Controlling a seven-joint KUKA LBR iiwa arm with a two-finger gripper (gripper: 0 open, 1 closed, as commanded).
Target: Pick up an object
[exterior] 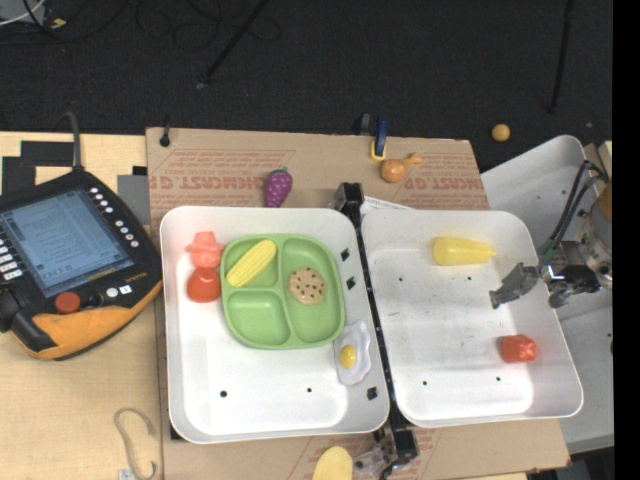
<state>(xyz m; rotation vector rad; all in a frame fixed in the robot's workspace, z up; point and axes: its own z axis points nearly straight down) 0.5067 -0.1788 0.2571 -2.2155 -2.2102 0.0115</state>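
Observation:
My gripper (536, 286) hangs over the right edge of the right bin (470, 398), fingers apart and nothing between them. A small red object (518, 348) lies in that bin just below and slightly left of the gripper. A yellow object (463, 251) lies in the same bin's upper part, to the gripper's upper left. The left bin (260, 408) holds a green divided plate (265, 326) with a corn cob (248, 262) and a cookie (307, 286) on it. A pink and red toy (203, 266) and a fried egg (349, 354) lie beside the plate.
Purple grapes (277, 187) and an orange pear-like toy (398, 168) lie on the cardboard behind the bins. A yellow object (333, 462) sits at the front edge. A teach pendant (70, 258) rests at the far left. A raised divider (362, 298) separates the bins.

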